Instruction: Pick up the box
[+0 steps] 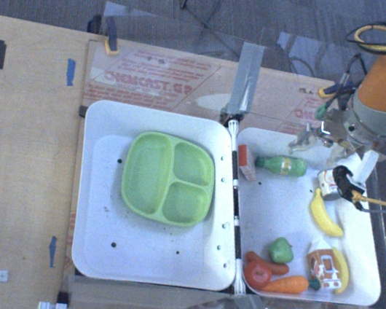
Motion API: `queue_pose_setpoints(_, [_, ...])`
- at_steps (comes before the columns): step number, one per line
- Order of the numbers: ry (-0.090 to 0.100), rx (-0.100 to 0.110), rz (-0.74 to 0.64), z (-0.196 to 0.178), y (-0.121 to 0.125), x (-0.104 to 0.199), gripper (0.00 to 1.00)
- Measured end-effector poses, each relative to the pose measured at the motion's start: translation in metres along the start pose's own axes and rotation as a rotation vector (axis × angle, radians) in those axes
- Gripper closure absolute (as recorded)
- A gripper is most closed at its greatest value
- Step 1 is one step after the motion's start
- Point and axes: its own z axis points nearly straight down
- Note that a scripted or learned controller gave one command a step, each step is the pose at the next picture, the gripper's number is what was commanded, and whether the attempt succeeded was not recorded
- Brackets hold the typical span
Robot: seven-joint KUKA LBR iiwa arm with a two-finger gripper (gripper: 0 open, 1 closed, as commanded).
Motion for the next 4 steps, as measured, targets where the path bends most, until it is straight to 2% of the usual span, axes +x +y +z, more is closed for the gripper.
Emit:
queue_pose_setpoints(1, [-0.002, -0.003, -0.003, -0.011, 0.001, 0.001, 1.0])
queue_pose_setpoints(2, [-0.001, -0.001, -0.097, -0.27, -0.008, 0.059, 1.0])
queue_pose_setpoints(3, [0.001, -0.001, -0.218, -0.109, -0.047, 0.073, 1.0])
queue_pose_setpoints(4, [0.001, 0.001, -0.176, -0.046, -0.044, 0.036, 1.0])
